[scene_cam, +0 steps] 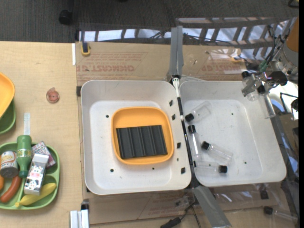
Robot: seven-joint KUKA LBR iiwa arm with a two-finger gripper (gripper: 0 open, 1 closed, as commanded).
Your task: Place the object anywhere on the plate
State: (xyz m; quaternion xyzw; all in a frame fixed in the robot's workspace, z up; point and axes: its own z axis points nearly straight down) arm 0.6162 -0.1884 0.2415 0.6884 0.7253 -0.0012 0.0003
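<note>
Pale wooden surface (38, 70) under two white bins. Made out clear vials in right bin (266, 141) mostly by black caps, glass nearly lost against white. Saw upper vial (200, 111) slanting, cap toward lower left; middle vial (217, 150) with cap toward upper left; lowest vial (211, 166) lying crosswise, cap to right. Lay well apart from orange plate (142, 115) in left bin (95, 127), dark ribbed slab (142, 142) upon it. Spotted pincer (254, 85) above right bin's far right corner, blurred; could not tell how far open, nor whether holding anything.
</note>
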